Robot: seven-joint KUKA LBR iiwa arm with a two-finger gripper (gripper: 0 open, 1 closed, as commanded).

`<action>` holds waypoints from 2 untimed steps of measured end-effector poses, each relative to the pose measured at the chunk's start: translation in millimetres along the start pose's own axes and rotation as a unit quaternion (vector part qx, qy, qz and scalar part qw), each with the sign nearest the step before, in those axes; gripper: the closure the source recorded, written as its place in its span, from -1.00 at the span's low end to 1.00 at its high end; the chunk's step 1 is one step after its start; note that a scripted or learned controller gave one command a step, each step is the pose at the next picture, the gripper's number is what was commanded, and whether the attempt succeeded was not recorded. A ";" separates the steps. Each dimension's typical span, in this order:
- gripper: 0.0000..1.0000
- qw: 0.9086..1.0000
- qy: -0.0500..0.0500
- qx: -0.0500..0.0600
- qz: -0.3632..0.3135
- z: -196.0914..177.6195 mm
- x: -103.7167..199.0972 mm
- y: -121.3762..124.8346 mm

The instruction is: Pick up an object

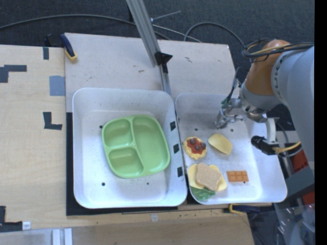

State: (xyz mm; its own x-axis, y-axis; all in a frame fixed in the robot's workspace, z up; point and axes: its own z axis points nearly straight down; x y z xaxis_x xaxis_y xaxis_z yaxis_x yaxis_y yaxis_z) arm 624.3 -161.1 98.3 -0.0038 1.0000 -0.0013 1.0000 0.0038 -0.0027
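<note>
Camera view, left to right: I see the left bin [82, 137] on the worktop [30, 111] holding a green divided plate [135, 146]. In the right bin [271, 182] lie a small pizza [195, 147], a sandwich [207, 177] below it, a yellow wedge [220, 143] just right of the pizza, and an orange waffle [237, 176] near the sandwich. My tool [224, 119] hangs low over the bin's upper part, just above the wedge, grasping nothing I can see; whether its fingers are parted, I cannot tell.
</note>
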 end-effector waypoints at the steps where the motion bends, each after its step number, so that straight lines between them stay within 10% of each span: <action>1: 1.00 1.000 0.000 -0.004 0.001 -63.1 2.6 4.3; 2: 1.00 1.000 0.000 -0.003 0.001 -108.6 2.9 5.0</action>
State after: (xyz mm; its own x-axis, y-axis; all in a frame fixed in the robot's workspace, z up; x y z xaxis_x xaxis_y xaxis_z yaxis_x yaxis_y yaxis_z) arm 629.6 -158.1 206.9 -0.0016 1.0000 -0.0009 1.0000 0.0016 0.0036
